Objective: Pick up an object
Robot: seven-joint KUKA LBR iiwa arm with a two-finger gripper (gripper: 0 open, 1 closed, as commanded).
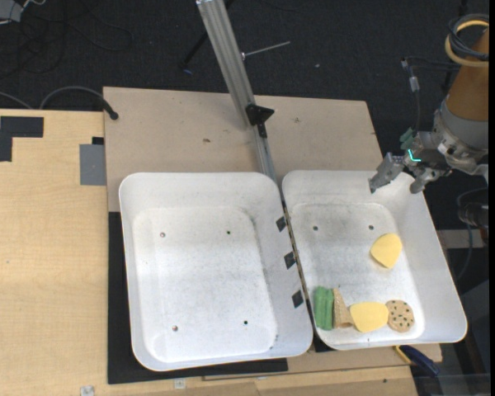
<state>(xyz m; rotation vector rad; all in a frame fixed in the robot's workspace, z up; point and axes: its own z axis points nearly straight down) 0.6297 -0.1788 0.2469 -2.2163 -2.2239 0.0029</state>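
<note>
Writing or brand marks cannot be read anywhere on the things in view. Two shallow white bins sit side by side on the tabletop [330, 114], a plain tan board; both are smooth plastic with rounded corners and greyish, scuffed floors. The left bin [140, 196] shows a few small dark dots on its floor. The right bin [433, 246] holds all the objects. A pale yellow, rounded piece [386, 250] lies alone near the bin's right side. Along the near edge a row lies close together: a green ridged strip [323, 308], just beside it a tan, grainy slab [341, 308], then a flat yellow oval [368, 316], and a round brown cookie with dark specks [400, 315] touching the oval's right end. The jaws [400, 176] hang over the far right corner of the right bin, well apart from every object, parted with two grey fingers splayed and nothing between them. A ribbed aluminium bar [231, 64] slants upward behind the bins.
</note>
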